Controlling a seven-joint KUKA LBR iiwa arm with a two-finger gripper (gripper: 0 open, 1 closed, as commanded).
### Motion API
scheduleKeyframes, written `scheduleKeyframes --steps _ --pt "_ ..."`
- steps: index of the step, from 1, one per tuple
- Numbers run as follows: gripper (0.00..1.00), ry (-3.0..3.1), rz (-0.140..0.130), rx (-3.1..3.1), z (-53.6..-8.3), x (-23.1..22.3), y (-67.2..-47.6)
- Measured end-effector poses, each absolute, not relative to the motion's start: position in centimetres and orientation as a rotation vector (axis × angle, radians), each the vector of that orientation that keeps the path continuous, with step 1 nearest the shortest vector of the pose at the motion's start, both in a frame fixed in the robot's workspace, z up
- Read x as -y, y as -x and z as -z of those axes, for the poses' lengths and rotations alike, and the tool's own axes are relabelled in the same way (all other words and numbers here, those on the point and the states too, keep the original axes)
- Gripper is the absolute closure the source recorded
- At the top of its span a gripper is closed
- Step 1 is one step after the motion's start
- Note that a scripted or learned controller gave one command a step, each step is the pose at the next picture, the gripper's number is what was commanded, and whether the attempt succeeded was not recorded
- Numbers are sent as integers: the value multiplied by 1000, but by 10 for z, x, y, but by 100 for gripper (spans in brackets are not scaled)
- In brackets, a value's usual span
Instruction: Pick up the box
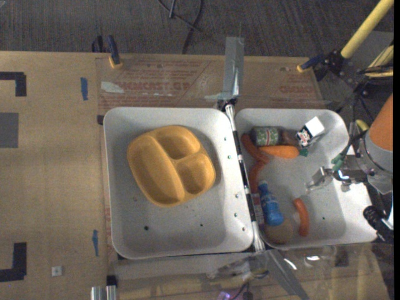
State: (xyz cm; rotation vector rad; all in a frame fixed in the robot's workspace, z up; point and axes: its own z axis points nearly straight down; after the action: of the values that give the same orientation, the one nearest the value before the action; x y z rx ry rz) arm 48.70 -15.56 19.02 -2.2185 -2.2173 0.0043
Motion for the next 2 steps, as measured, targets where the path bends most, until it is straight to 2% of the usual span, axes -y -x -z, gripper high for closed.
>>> scheduleKeyframes --steps 1,2 --pt "0 2367 -3 2059 -160 221 -482" --pt "0 2484 -4 1921 -201 220 -480"
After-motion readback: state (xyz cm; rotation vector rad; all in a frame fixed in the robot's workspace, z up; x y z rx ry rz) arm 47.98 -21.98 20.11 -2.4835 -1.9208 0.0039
